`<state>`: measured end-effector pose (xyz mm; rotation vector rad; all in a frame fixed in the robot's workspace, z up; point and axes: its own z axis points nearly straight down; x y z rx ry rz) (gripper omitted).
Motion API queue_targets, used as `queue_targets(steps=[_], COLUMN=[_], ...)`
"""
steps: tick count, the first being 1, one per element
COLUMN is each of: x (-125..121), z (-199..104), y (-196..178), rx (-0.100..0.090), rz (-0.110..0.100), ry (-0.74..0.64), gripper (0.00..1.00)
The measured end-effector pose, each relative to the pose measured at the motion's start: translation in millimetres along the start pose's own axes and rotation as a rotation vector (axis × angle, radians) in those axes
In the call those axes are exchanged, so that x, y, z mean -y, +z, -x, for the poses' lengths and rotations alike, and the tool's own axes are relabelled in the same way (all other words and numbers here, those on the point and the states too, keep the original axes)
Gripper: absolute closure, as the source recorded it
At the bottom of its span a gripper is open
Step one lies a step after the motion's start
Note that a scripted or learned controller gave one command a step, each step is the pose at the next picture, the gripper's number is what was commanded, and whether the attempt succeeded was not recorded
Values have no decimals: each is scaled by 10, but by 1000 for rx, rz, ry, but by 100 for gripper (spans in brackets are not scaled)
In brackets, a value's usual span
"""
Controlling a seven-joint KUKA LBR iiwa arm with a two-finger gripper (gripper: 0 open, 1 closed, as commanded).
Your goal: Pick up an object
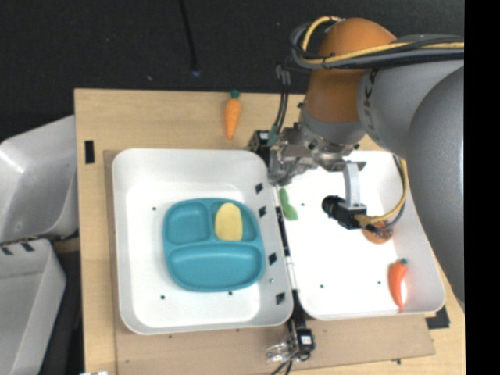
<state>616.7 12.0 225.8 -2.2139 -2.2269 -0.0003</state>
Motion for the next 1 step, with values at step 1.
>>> queue_targets(steps=[1], x=[93], z=[-625], y=[-64], rx=[-1], rz=[1], ry=[-2], gripper=[100])
